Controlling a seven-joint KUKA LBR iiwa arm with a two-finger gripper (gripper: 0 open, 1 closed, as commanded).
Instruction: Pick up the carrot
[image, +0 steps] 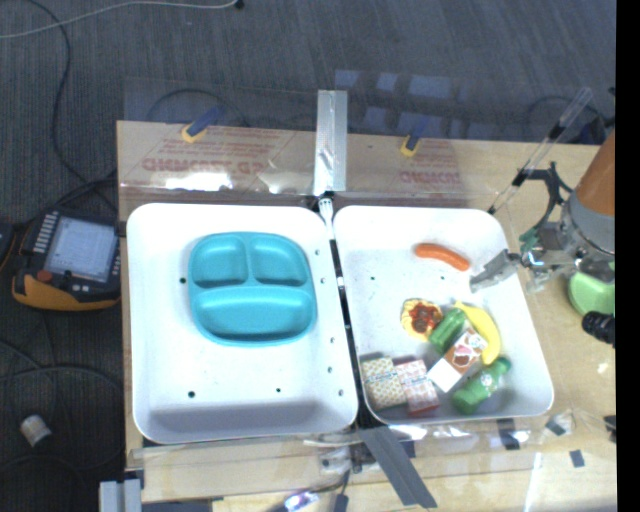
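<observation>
From my seat I see the carrot (441, 256) as a short, smooth orange piece with rounded ends, lying nearly level with its right end a little lower, on the bare white floor of the right bin (380, 300), in that bin's far half. It lies alone there, touching nothing, well apart from the pile of toy food nearer me. That pile sits in the near right part of the same bin: a round yellow piece with a red top (420, 316), a green piece (447, 327) just beside it, a yellow banana (484, 331) curving along the right side, a red and white box (463, 354), a green bottle-like thing (480, 387) at the near right corner, and two small patterned packets (397, 380) toward the middle wall. They crowd together, several touching. The left bin (160, 380) holds a light blue divided plate (251, 286) with three compartments, set upright on the bin floor near its middle. Both bins rest side by side on the pale desk (540, 170), with a metal post (331, 140) standing at the far end of the seam between them. The hand (498, 268) hangs over the right rim of the right bin, to the right of the carrot and apart from it; I cannot tell how its fingers stand, as they read only as a grey blur. The arm (596, 210) comes in from the right with its orange band showing at the edge.
</observation>
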